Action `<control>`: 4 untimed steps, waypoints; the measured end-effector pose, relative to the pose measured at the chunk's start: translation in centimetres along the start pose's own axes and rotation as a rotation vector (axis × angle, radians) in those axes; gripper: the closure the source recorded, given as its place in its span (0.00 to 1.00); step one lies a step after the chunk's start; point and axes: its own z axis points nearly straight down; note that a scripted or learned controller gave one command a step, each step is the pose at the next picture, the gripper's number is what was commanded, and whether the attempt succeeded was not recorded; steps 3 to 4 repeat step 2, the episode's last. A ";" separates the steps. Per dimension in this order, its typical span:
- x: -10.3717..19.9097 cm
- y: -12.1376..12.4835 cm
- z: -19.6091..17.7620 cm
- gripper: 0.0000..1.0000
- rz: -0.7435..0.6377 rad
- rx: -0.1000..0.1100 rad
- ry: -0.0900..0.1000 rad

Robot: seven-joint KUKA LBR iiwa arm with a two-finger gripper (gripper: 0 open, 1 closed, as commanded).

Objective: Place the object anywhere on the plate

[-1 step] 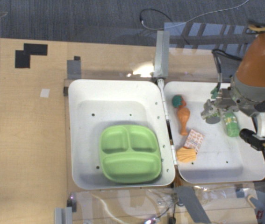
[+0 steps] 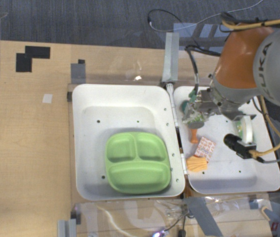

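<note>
Orange object (image 2: 193, 134) seemingly just below tool (image 2: 195, 116).

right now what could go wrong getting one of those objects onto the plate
1. The small objects in the right bin lie crowded near its left wall: an orange piece, a checkered packet and an orange wedge. A grasp may nudge or catch a neighbour.
2. The green plate sits in the left bin, so a weakly held object could drop while crossing the divider.
3. The gripper hangs close to the wall, risking a bump.
</note>
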 end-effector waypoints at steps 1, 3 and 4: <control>4.6 -2.9 4.8 1.00 -0.013 0.004 -0.001; 4.5 -2.9 4.8 0.00 -0.011 0.004 -0.001; 4.5 -2.9 4.8 0.00 -0.011 0.004 -0.001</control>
